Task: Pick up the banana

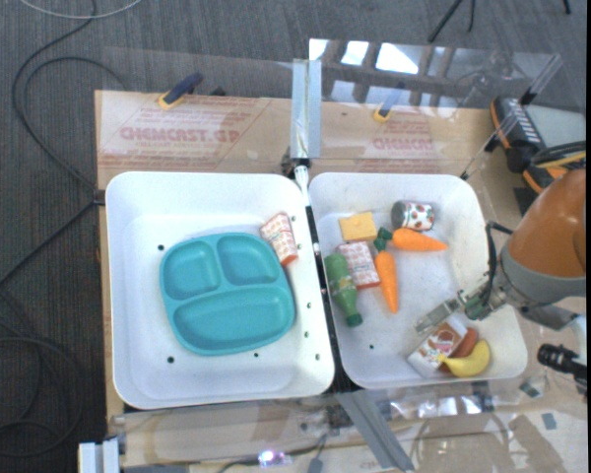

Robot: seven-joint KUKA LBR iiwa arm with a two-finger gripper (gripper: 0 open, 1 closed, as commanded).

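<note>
The banana (470,361) lies in the right bin's (453,187) front right corner, against a small packet (435,349). The gripper (451,309) hovers just behind it; whether its fingers are parted, I cannot tell. Nothing is lifted yet: the whole pick remains.

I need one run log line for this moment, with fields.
task: pick up banana | banana: right bin, near right corner, not held | end effector: above it, left | status: not grasped
</note>
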